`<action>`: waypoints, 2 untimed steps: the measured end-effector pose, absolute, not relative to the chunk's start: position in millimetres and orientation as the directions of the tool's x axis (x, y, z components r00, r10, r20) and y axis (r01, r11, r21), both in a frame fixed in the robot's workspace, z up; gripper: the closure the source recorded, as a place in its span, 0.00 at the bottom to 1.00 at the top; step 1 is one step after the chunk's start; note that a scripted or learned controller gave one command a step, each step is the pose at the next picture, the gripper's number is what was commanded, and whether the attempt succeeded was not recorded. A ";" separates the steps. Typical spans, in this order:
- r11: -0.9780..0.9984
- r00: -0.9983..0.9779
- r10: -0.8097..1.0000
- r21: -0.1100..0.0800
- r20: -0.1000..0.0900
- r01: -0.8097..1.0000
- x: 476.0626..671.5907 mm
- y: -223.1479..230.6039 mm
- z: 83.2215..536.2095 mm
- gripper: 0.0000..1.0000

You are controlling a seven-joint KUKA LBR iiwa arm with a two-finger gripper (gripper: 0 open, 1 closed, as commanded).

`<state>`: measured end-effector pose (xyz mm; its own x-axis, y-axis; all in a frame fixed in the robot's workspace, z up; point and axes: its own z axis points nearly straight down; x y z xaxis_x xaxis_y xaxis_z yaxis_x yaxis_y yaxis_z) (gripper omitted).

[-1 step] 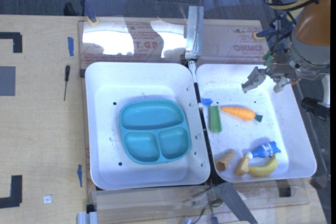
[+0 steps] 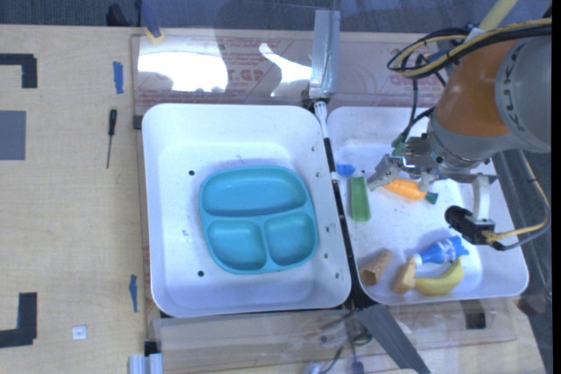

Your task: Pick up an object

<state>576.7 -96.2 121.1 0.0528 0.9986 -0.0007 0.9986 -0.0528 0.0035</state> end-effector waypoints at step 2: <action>-0.059 0.059 0.998 0.011 -0.001 0.998 588.3 -128.3 97.2 1.00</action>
<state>588.3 -128.3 97.2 0.0588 0.9983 -0.0010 0.9982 -0.0588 0.0107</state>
